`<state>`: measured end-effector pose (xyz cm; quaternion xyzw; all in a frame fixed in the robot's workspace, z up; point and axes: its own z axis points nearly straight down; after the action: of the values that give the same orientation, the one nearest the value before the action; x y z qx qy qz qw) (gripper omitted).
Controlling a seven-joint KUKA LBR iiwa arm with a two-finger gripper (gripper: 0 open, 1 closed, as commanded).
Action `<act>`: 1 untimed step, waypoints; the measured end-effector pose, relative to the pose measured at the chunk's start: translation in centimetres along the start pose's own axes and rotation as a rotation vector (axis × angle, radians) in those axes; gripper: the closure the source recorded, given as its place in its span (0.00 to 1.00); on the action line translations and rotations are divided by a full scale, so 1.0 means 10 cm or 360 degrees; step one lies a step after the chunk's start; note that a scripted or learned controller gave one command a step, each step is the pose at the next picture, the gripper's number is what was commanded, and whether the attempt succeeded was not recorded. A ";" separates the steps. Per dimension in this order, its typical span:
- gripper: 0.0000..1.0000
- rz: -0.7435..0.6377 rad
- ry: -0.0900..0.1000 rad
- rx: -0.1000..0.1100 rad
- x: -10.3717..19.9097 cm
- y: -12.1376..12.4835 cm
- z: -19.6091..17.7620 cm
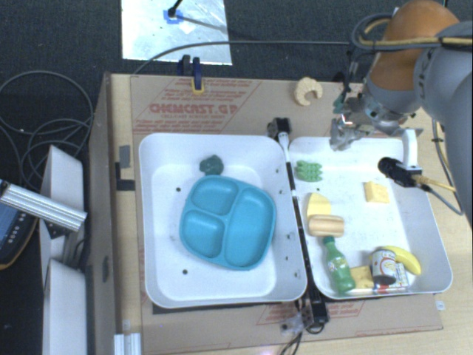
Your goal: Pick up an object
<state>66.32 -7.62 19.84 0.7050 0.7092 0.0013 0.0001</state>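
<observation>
My gripper (341,137) hangs over the far edge of the right bin (421,220), with nothing seen between its fingers. In that bin lie a green leafy toy (308,171), a yellow wedge (318,202), a hot dog bun (325,225), a green bottle (338,265), a yellow cheese block (376,191), a can (386,267) and a banana (406,259). The left bin (159,198) holds a blue divided plate (227,222) and a dark green lump (211,166).
A tan croissant-like toy (308,90) lies on the cardboard behind the right bin. A black clamp (280,129) sits at the far end of the divider between the bins. Cables and a metal sheet lie beyond the bench.
</observation>
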 end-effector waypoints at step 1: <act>1.00 0.0007 -0.0005 -0.0004 -0.17 -0.57 -0.47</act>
<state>60.62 -9.31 24.50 0.7066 0.7076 0.0009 0.0022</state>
